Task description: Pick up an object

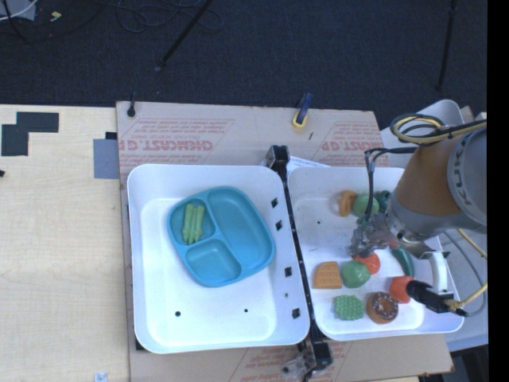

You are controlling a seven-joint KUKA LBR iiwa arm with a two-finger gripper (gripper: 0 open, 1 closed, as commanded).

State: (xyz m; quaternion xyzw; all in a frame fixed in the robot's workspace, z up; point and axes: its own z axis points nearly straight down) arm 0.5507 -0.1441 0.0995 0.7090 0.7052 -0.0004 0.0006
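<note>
My gripper hangs low in the right bin, its tip just above a red-orange toy and a green round toy. Whether anything sits between its fingers cannot be made out. Around it lie an orange waffle-like piece, a green textured piece, a chocolate doughnut, a red piece, a green ball and a small orange piece. The grey arm with its orange band covers the bin's right side.
The left bin holds a blue divided tray with green beans in its upper-left compartment. A black divider separates the bins. Cardboard lies under both, and cables run by the arm at right.
</note>
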